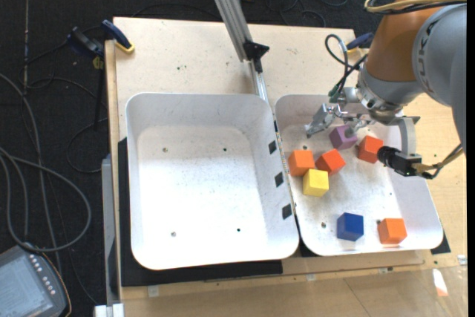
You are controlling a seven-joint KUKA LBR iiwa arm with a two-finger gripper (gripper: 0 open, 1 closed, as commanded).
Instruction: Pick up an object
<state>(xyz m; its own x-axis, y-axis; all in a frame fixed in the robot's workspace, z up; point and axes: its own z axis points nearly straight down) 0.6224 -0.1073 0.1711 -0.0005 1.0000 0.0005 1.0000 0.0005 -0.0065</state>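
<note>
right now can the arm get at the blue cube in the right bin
Probably yes. The blue cube sits apart near the right bin's front edge, nothing stacked on it, with the nearest orange cube a gap away. The gripper hangs over the purple block farther back.

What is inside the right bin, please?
The right bin holds seven blocks: four orange, one yellow, one blue, one purple. The end effector covers the far part of the bin.

Smooth white plastic bins on pale wooden bench.
</note>
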